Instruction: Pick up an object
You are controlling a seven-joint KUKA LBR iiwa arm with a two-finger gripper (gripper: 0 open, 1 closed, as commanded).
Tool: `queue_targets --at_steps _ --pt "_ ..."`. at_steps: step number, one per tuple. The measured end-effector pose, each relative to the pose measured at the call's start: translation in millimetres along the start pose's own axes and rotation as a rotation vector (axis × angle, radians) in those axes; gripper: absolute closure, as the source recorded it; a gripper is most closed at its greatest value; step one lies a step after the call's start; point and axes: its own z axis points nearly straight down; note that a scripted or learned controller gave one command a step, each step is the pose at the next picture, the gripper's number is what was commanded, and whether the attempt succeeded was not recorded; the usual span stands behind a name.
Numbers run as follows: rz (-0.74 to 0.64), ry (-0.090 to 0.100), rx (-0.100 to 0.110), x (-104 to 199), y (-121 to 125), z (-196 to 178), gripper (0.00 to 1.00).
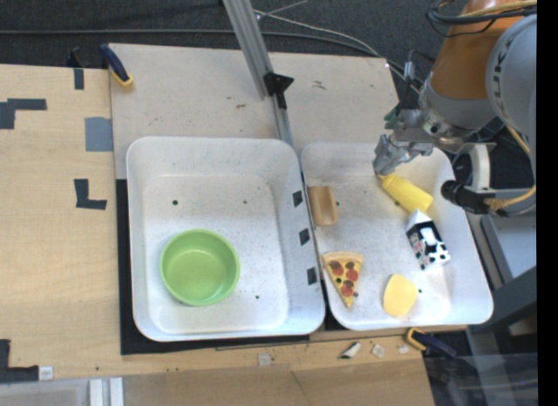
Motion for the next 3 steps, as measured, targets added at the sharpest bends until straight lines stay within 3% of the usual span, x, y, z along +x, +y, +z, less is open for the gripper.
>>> queue_targets --at_steps 3 --pt "0.0 -0.001 0.006 149 -49 25 1.0"
